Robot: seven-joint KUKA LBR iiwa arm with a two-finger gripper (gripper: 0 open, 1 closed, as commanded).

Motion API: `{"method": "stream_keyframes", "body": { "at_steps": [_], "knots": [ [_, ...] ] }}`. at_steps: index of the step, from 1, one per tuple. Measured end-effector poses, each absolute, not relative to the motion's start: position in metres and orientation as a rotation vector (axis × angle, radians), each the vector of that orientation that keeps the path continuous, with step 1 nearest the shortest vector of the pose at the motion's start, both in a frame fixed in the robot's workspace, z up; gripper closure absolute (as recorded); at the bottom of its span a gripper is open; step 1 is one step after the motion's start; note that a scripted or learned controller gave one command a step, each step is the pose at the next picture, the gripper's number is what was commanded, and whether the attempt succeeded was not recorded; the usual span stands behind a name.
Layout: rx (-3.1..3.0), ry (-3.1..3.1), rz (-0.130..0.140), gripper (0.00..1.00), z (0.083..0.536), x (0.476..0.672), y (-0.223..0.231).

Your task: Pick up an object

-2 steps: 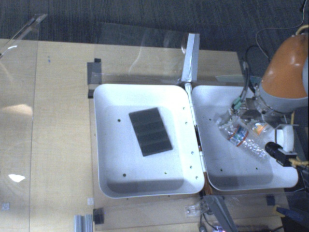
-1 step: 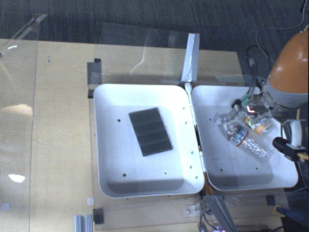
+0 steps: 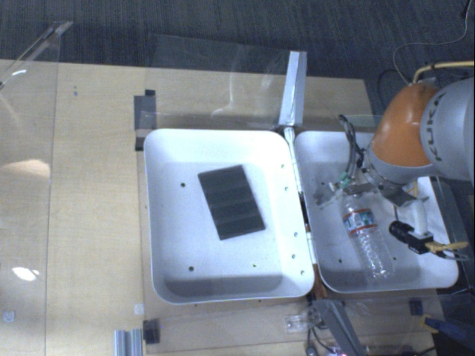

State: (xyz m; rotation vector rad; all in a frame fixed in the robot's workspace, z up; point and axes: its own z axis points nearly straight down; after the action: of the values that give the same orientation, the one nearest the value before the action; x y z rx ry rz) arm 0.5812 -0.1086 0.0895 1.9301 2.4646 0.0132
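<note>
Wooden bench bears 2 white bins: the left bin holds 1 dark ribbed slab, while in the right bin a clear plastic bottle lies just at 5 o'clock of the gripper, which may be apart or together, I cannot tell.

left bin: dark ridged slab | right bin: clear bottle | arm above, perhaps touching it

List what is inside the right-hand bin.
A clear plastic bottle lies on the floor of the right bin, next to the gripper. The arm covers the bin's far right part, so anything under it cannot be seen.
</note>
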Motion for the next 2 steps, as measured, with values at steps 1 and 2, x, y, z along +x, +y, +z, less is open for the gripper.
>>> {"method": "stream_keyframes", "body": {
  "at_steps": [1, 2],
  "knots": [
    [2.046, 2.374, 0.011, 0.00, 0.088, 0.625, -0.095],
    [1.862, 2.519, 0.009, 0.00, 0.089, 0.586, -0.127]
  ]
}}
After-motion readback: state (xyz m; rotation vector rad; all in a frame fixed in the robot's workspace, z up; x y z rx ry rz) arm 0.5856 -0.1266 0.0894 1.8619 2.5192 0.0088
